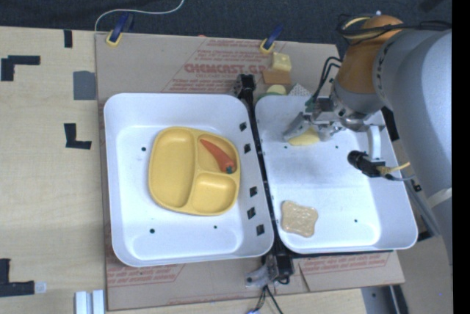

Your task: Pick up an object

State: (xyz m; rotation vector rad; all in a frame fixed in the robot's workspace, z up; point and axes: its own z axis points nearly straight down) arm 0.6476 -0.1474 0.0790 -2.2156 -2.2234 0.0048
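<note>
The arm comes in from the right, grey body with its orange band up at the far right, and the gripper [314, 123] sits low over the far part of the right bin [382, 228]. Right at its tip lies a pale yellow, banana-like piece [303, 138] — touching the gripper or just beside it, but whether it is actually between the jaws cannot be told from this angle, nor how wide they stand.

Near the front of that same bin, well apart from the gripper, lies a flat tan piece that looks like a slice of toast [299, 218].

Over in the left bin [125, 232] rests a yellow divided plate [176, 173], and a red-orange chili pepper [219, 154] lies in its far right compartment.

Beyond the bins, on the cardboard sheet [213, 67] — a small tan block [278, 69] and a pale green piece [275, 90] just past the far rim.
</note>
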